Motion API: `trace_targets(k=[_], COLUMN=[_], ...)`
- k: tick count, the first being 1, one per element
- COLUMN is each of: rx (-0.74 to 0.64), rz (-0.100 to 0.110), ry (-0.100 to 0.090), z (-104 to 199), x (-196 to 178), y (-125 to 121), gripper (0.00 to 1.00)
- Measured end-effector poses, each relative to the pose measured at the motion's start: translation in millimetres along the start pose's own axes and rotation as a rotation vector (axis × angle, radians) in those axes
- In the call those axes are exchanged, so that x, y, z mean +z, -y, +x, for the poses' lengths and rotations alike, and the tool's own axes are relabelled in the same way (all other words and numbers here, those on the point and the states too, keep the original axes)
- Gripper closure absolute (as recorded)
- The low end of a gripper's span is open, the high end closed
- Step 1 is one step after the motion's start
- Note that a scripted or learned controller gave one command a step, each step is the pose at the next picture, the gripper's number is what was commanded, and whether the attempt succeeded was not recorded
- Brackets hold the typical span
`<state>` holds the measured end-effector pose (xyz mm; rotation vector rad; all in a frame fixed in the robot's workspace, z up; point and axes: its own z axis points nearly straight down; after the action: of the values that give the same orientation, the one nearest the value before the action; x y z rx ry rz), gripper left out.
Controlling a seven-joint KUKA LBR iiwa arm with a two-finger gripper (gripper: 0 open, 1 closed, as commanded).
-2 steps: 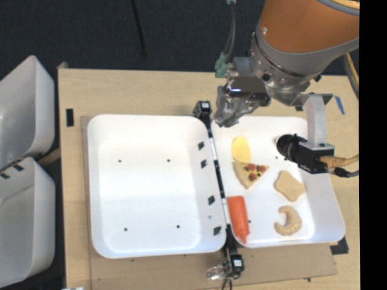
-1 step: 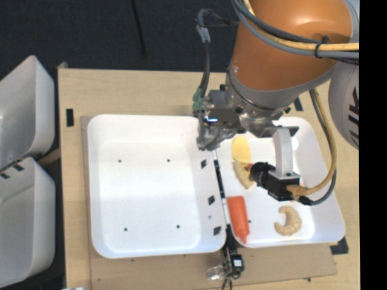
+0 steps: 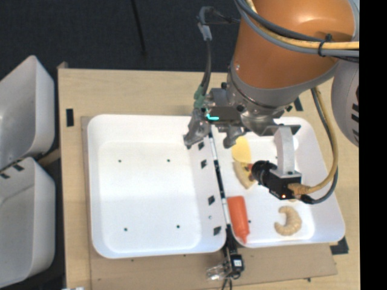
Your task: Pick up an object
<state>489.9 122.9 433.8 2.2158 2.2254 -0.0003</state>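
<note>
I see tool [image 3: 210, 136] over divider btwn bins, fingers apart, nothing clamped. Yellow piece [image 3: 242, 150] just beside; carrot [image 3: 239, 217], croissant [image 3: 289, 220] in right bin [image 3: 314, 222].

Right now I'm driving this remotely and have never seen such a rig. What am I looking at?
One camera, fixed above the bench, looks down at a slant. The big orange and grey shape is the robot arm, reaching in from the right. Its claw hangs over the wall between two shallow white bins. The left bin has a bare floor. The right bin holds an orange carrot-like piece, a tan curved piece and a yellow piece. Nothing shows between the claw's fingers.
</note>
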Motion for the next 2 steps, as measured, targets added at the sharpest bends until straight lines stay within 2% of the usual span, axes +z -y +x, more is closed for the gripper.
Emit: trace_targets(k=[1,2], rx=[-0.005,0.002], rz=[-0.002,0.018], ry=[0.001,0.004], z=[-1.1,20.8], x=[-11.3,156.8], y=[-0.8,-11.4], gripper=[1.0,1.0])
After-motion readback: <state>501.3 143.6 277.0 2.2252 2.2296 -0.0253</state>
